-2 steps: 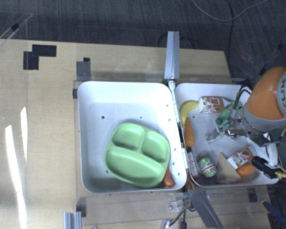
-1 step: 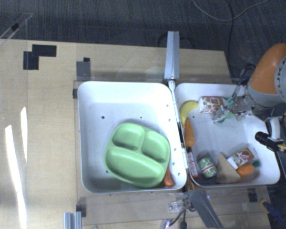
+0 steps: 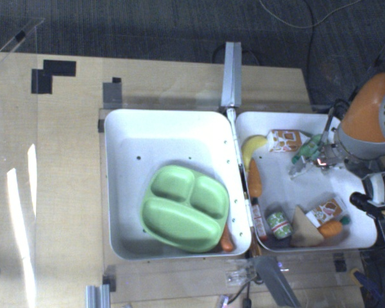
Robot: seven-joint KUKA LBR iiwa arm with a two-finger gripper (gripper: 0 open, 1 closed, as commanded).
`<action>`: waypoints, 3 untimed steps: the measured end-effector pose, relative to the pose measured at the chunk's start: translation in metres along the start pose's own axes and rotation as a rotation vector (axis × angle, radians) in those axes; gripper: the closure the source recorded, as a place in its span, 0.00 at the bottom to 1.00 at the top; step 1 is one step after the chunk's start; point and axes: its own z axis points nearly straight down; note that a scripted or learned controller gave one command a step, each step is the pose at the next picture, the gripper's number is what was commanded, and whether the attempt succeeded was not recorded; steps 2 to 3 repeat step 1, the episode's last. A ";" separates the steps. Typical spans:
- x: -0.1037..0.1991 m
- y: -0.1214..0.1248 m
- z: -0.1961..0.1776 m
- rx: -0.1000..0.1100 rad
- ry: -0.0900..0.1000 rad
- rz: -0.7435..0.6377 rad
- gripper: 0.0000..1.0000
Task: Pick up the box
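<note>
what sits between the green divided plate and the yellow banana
In the camera view, the green divided plastic plate and the yellow banana are separated by the two bins' adjoining white walls, plus bare floor of the left bin.

Arm (image 3: 372,124): rounded orange band over a grey housing. Black parts lower down. Green and red bits near the wrist, with thin dark cables.

Pale wooden bench (image 3: 64,172), two white bins side by side, left bin (image 3: 125,140), right bin (image 3: 359,236)

camera view: fixed overhead | slanted down | both bins (image 3: 115,191) | arm (image 3: 372,117) from right
</note>
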 end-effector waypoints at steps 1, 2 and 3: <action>-0.026 0.056 0.005 0.034 0.015 -0.049 0.00; -0.026 0.056 0.005 0.034 0.015 -0.049 0.00; -0.026 0.056 0.005 0.034 0.015 -0.049 0.00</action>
